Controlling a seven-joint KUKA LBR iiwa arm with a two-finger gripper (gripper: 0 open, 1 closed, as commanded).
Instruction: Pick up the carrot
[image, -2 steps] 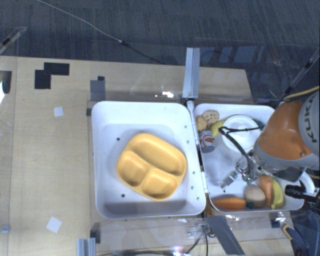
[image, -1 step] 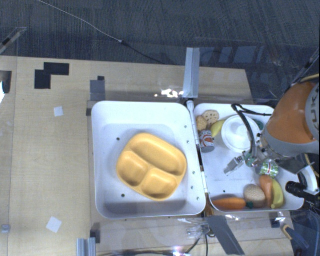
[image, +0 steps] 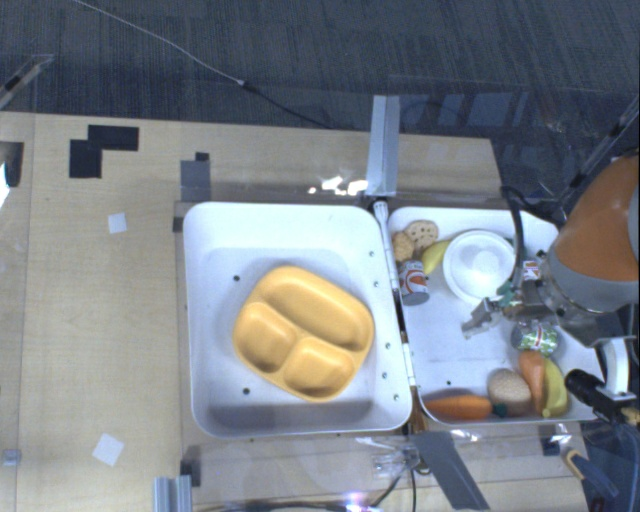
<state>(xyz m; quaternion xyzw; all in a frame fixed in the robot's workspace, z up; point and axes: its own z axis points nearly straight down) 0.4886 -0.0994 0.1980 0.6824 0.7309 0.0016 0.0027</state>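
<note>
A pale wooden bench top (image: 90, 330) spans the scene, bearing black square markings (image: 100, 148) near its upper left corner and a few small pale tape squares (image: 108, 449) scattered on its left part. Beyond its far edge lies dark blue-grey ribbed carpet flooring (image: 300, 45), crossed by a thin light cable (image: 160, 40). An upright grey metal post (image: 383, 145) stands at the bench's far side, with a bright glint of light at its foot.
</note>
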